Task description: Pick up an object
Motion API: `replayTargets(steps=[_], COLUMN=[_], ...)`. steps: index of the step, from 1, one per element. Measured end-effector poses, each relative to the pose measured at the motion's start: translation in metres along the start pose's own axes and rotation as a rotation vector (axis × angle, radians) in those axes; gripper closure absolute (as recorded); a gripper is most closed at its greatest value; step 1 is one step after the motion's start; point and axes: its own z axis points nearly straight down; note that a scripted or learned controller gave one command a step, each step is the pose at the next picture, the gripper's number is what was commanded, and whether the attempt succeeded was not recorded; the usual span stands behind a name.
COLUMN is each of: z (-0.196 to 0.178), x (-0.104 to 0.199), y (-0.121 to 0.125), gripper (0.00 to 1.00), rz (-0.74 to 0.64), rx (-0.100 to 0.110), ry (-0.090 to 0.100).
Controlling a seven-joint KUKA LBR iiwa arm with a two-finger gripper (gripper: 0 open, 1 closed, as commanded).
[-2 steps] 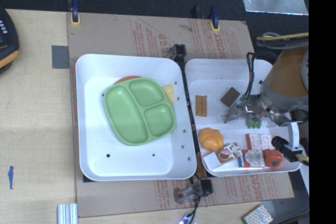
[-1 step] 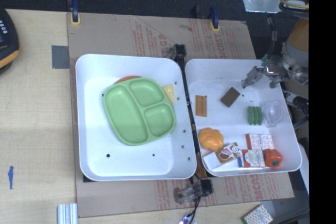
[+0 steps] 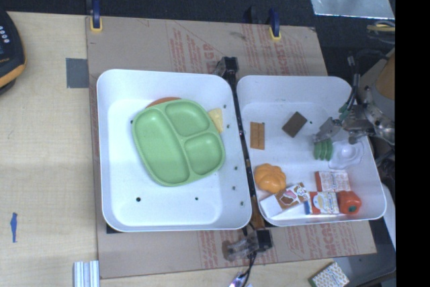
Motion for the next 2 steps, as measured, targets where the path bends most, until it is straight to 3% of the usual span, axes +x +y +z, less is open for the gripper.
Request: replayTargets(steps=[1, 2], z=[0.047, 0.034], x=[0.008, 0.006], y=[0.008, 0.008], gripper=[0.0, 1.0], rz=[-0.004, -0.004], rx=[-0.004, -0.004], ry=[0.0, -0.002])
